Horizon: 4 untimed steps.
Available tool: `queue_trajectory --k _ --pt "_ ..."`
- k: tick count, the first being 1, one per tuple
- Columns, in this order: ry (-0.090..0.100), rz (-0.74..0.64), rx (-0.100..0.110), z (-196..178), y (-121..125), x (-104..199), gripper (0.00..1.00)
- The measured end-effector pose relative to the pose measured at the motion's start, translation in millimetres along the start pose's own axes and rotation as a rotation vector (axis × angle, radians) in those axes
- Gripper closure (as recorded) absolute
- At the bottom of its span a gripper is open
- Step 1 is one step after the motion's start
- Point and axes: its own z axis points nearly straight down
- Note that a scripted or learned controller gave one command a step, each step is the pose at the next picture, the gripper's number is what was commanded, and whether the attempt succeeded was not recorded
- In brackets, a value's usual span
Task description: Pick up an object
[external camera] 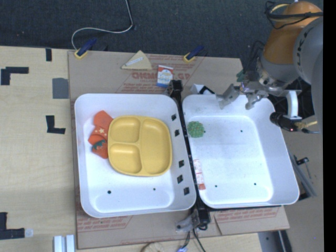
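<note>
The two-finger gripper (238, 97) hangs over the far edge of the right white bin (273, 188), its fingers spread apart and nothing between them. The small green fuzzy ball (196, 129) lies alone in this bin, close to the left wall and near the far left corner. In the left white bin (131, 203) a yellow divided plastic plate (140, 144) covers partly some orange toy pieces (100, 133) at its left side. I judge the ball the easier target: centre above it, descend straight, and keep one finger clear of the wall.

Arm (294, 33) reaching from right; tool (239, 97) fingers spread, holding nothing.
</note>
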Motion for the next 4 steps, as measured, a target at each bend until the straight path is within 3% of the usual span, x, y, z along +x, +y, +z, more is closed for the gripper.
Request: queue_trajectory --k 1,2,3,4 --pt "0.001 0.0 0.002 59 7 51 0.0" --pt "0.002 -0.002 -0.009 116 -2 49 0.0" --pt "-0.001 0.0 -0.002 119 17 51 0.0" --pt "-0.002 0.0 -0.004 118 -21 46 0.0"
